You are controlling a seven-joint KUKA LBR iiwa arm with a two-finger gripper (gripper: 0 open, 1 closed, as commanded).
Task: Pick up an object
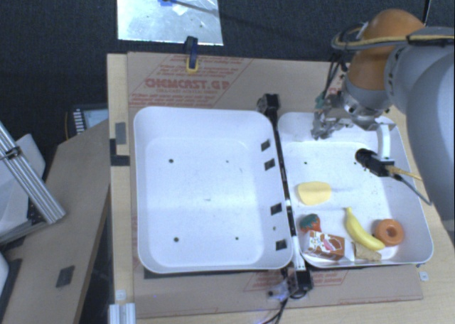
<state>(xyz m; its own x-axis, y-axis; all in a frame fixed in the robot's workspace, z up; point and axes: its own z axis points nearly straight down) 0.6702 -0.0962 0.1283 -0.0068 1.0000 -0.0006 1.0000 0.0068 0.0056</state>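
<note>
The gripper (325,125) hangs at the upper edge of the right bin (419,241), in the upper right of the frame, and nothing shows between its fingers; how far apart they stand I cannot tell, since the wrist blurs into the bin wall there. The candidates all lie lower in that bin, well apart from the gripper: a pale yellow lump (313,192) near the middle, a banana (359,228) below it, an orange ring (388,231) just beside the banana at lower right, a small printed packet (325,244) at the bottom edge, and a small red and green piece (308,222) above the packet. My judgement is that the yellow lump is the cleanest target: it sits alone, whereas the bottom cluster is crowded, so the arm should travel down-frame, centre over it, and descend straight. The left bin (142,173) bears nothing to pick. Red lettering on the cardboard sheet (234,74) above the bins reads roughly "CHEMCAST", the rest too faint to tell; the packet's print is illegible.
</note>
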